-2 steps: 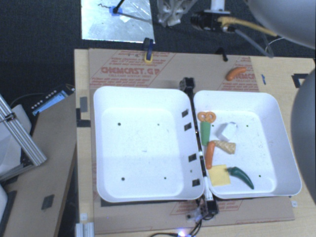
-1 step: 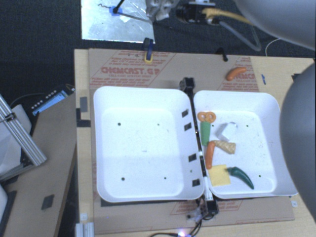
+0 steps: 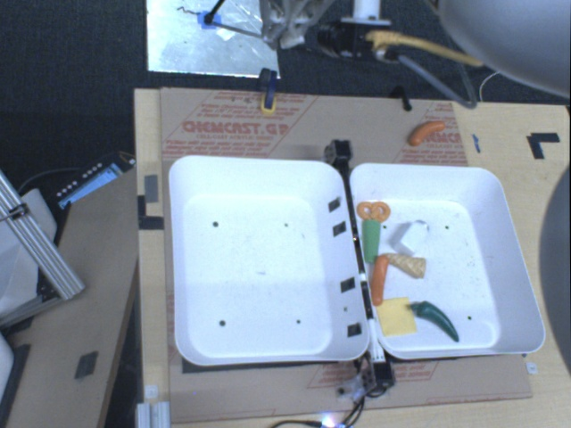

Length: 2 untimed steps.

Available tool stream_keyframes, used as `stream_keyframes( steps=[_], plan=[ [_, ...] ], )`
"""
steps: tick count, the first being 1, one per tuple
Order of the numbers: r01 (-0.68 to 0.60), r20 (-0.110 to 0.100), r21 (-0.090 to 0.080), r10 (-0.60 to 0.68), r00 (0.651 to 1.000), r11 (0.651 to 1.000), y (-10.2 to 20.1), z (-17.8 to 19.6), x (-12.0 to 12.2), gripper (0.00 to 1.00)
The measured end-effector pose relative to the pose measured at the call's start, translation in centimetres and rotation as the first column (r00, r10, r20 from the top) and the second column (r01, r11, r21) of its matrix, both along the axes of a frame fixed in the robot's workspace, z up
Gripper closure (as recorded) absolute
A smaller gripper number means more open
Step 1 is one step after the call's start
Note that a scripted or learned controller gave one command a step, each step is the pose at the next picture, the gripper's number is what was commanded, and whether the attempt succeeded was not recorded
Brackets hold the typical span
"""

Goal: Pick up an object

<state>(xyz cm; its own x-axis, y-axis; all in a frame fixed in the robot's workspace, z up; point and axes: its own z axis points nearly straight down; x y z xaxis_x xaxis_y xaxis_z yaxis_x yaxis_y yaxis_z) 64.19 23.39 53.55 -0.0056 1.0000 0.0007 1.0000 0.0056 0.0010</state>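
Note:
The right bin [image 3: 500, 239] holds several small objects along its left side. An orange pretzel [image 3: 374, 210] lies at the top, with a green stick [image 3: 370, 237] just below it. Beside these sit a white block [image 3: 410, 236] and a tan cone [image 3: 406, 265]. Lower down are an orange carrot [image 3: 379, 280], a yellow slab [image 3: 398, 317] and a dark green pepper [image 3: 436, 318]. My gripper [image 3: 287, 20] hangs high beyond the far edge of the bench, above and left of the right bin, far from all the objects.
The left bin [image 3: 259, 257] stands next to the right one, joined by a black hinge strip [image 3: 352, 257]. An orange sausage shape [image 3: 426, 133] lies on the cardboard behind the right bin. A yellow and blue clamp [image 3: 268, 92] sits at the far edge.

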Motion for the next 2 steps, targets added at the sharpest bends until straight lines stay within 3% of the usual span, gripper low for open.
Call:
stream_keyframes(
  steps=[1, 2],
  plan=[
    [0.000, -0.001, 0.000, 0.000, 1.000, 1.000, 0.0, 0.0, -2.4, 1.00],
    [0.006, 0.004, -0.001, -0.006, 1.000, 1.000, -5.2, 0.0, 2.8, 1.00]
  ],
)
